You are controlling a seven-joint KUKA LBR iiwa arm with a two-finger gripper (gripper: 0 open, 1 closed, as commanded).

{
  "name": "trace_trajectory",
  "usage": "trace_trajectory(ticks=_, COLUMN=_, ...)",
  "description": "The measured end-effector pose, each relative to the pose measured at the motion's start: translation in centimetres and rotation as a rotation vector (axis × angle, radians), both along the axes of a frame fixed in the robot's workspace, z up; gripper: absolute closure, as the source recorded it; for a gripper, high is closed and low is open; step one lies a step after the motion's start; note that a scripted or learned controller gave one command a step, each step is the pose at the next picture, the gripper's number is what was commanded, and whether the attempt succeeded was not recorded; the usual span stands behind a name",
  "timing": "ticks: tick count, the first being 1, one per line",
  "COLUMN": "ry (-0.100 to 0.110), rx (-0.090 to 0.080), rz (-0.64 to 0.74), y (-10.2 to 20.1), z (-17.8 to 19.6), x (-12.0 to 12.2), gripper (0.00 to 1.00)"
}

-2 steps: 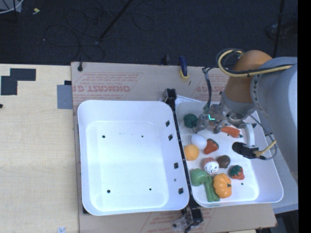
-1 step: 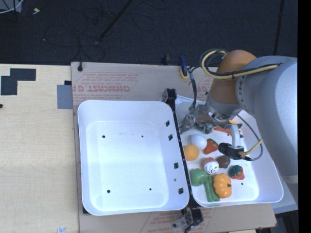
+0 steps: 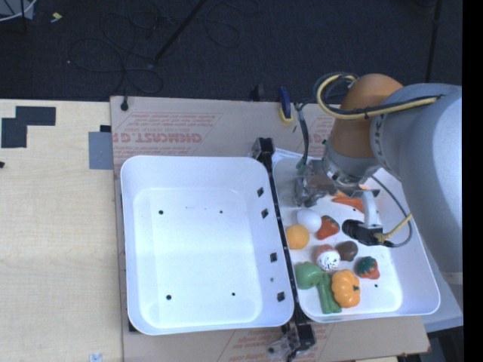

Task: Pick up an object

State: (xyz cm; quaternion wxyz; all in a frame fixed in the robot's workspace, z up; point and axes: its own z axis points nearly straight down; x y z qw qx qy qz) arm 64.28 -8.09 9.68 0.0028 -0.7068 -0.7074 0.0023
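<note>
The right bin (image 3: 411, 296) holds several small toy foods. Among them are an orange ball (image 3: 297, 237), a white egg-like piece (image 3: 308, 219), a red pepper (image 3: 327, 226), a brown piece (image 3: 346, 250), a white speckled ball (image 3: 328, 260), a strawberry (image 3: 367, 267), a green piece (image 3: 308, 274) and an orange pumpkin (image 3: 346, 288). An orange carrot (image 3: 348, 200) lies under the wrist. My gripper (image 3: 308, 194) is down in the bin's far left part, just above the white piece. Its fingers are dark and blurred against the bin.
The left bin (image 3: 198, 243) lies beside the right one, with black clips (image 3: 265, 149) along the shared wall. The grey arm and its orange band (image 3: 366, 96) cover the right bin's far corner. A black cable loops over the toys at right.
</note>
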Motion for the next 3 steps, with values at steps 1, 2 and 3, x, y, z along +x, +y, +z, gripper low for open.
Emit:
trace_trajectory(ticks=1, ry=-0.001, rx=-0.001, rz=0.000, y=0.0, z=-1.0, x=0.0, gripper=1.00)
trace_trajectory(ticks=2, ry=-0.003, rx=-0.001, rz=-0.001, y=-0.8, z=-0.9, x=0.0, gripper=1.00)
trace_trajectory(ticks=3, ry=-0.003, rx=0.000, rz=-0.002, y=-0.3, z=-0.9, x=-7.5, gripper=1.00)
